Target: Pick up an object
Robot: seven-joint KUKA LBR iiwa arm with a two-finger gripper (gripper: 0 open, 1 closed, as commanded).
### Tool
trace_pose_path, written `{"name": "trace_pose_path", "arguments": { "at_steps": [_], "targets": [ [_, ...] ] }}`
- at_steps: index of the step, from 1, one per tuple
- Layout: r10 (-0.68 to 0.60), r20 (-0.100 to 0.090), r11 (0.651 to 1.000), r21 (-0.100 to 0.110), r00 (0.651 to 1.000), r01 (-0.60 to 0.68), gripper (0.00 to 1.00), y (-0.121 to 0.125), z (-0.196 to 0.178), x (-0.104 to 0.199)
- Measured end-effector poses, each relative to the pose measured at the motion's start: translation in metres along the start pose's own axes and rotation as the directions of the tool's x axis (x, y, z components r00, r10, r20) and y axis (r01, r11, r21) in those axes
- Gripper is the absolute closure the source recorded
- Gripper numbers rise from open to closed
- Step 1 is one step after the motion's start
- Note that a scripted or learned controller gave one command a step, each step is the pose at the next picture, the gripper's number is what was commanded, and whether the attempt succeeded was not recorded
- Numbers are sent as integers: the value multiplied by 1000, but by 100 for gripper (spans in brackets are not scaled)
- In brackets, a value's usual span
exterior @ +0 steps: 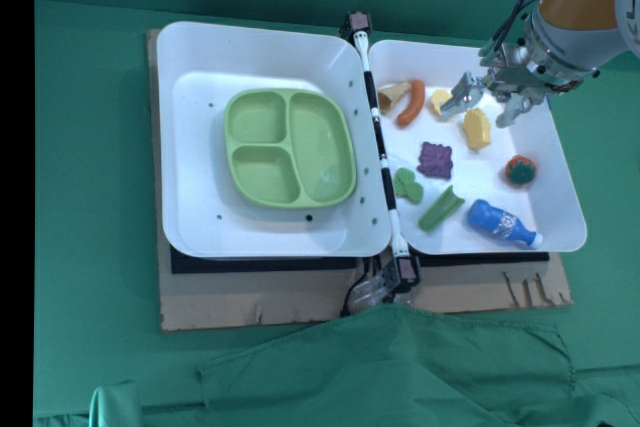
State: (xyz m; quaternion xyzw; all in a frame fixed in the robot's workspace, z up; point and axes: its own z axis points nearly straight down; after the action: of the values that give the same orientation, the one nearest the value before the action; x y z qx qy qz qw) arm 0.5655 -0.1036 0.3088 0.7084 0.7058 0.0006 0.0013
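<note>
— Where are your jaws (488, 98) right now?

— Over the far part of the right bin (560, 205), spread apart with nothing between them. One finger sits near a small yellow piece (440, 101), the other reaches toward the bin's right wall.

— What lies closest?

— A yellow toy chunk (477, 129) sits just beneath and between my fingers, resting on the bin floor; I cannot tell whether I touch it. To its left lie a red sausage-shaped toy (410, 103) and a tan wedge (392, 95) near the divider.

— And further out?

— A purple bunch of grapes (435, 160) lies mid-bin, a red and green round toy (519, 171) toward the right wall, a green leafy piece (407, 185) and a green pod (441, 208) toward the near side, and a blue bottle (503, 223) lying on its side near the front right corner.

— The other bin?

— The left bin (190, 65) holds a light green divided plate (290, 148), lying flat. Both bins rest on cardboard (250, 310) on the green-covered worktop (90, 165)
</note>
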Motion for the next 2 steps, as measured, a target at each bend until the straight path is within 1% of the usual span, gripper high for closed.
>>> {"name": "trace_pose_path", "arguments": {
  "at_steps": [1, 2],
  "targets": [
    [3, 0, 1000, 6, 1000, -3, 0, 6, 100, -29],
    [1, 2, 1000, -6, 1000, -1, 0, 46, 126, -58]
  ]
}}
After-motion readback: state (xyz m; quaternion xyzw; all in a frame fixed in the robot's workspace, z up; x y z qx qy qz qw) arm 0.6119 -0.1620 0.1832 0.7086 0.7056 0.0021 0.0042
